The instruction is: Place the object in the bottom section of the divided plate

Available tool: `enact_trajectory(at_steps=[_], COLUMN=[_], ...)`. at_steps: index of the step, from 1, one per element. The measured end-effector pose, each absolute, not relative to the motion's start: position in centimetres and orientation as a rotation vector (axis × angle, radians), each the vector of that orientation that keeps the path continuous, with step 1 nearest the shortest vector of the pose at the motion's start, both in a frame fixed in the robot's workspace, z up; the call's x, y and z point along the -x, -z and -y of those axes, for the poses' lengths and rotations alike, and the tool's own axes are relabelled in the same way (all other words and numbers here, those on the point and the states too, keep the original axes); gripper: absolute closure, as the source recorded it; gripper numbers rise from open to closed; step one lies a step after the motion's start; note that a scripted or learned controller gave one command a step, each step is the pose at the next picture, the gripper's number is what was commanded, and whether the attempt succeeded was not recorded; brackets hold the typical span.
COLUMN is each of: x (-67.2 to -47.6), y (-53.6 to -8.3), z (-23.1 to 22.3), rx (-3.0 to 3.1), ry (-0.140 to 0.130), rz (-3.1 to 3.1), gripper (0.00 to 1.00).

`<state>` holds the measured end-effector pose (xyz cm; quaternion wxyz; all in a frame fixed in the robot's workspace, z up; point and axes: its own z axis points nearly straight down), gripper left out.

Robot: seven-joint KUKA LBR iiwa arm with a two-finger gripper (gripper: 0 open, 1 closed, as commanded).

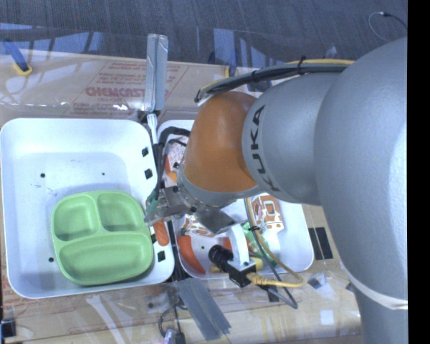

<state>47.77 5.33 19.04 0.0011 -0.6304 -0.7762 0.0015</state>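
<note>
camera view: green divided plate (100,237) in left bin (29,156); tool state untellable

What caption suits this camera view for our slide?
KUKA arm reaches over the right bin; green divided plate sits in the left bin.

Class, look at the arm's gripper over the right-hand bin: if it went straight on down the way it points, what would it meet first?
Probably the clutter in the right bin near the divider, not the green divided plate. The gripper sits largely hidden under the wrist, so depth and exact line are uncertain.
</note>
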Motion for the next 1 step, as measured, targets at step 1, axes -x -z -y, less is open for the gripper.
enact_trajectory(at_steps=[1], x=[-47.78], y=[-19.05], z=[-5.35], rx=[1.979], ry=[-0.004], rz=[2.438], gripper=[0.00])
